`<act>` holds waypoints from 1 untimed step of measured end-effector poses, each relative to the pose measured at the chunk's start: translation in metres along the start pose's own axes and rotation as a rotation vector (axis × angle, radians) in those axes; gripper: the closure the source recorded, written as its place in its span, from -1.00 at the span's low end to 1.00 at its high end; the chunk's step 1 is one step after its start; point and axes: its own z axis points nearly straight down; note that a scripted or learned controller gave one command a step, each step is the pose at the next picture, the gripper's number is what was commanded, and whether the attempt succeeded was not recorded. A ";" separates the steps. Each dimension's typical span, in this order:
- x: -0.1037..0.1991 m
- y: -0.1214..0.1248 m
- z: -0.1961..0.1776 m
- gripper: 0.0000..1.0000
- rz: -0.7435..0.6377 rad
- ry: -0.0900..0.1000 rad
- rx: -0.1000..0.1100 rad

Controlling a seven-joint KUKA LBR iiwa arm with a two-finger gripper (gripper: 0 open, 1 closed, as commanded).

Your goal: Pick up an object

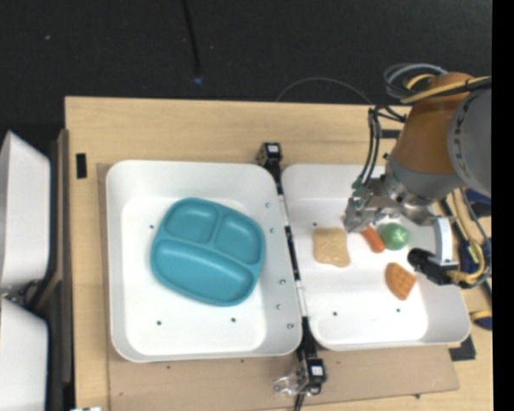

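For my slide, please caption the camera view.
Gripper over right bin of food pieces; blue plate in left bin.

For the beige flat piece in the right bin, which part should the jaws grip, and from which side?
Probably from straight above, closing across the narrower sides of the beige piece. It lies flat and alone on the right bin floor, clear of the orange item, so both edges look reachable.
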 end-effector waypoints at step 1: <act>-0.005 0.011 -0.058 1.00 0.000 -0.001 -0.003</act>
